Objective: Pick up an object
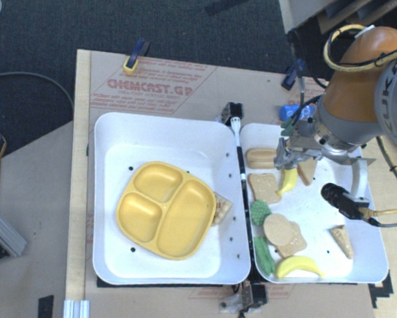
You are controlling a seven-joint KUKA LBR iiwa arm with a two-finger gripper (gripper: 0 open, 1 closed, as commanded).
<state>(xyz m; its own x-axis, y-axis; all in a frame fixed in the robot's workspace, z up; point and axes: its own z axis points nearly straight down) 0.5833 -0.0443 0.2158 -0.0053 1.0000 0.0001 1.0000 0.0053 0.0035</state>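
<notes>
My gripper (290,164) hangs over the back left part of the right bin (370,266). A small yellow banana piece (288,181) sticks out downward from between its fingers, which are shut on it. A brown piece (306,171) sits just to the right of the banana piece. Below and left of the gripper lie a tan bread roll (259,157), a toast slice (265,188), a green broccoli piece (259,211), round bread slices (282,233), a whole yellow banana (298,267) and a tan wedge (343,240).
The left bin (108,153) holds a yellow divided plate (166,207) with a small cracker (221,208) at its right edge. A black cable fitting (340,198) lies over the right bin. A green strip (264,252) lies along that bin's left wall.
</notes>
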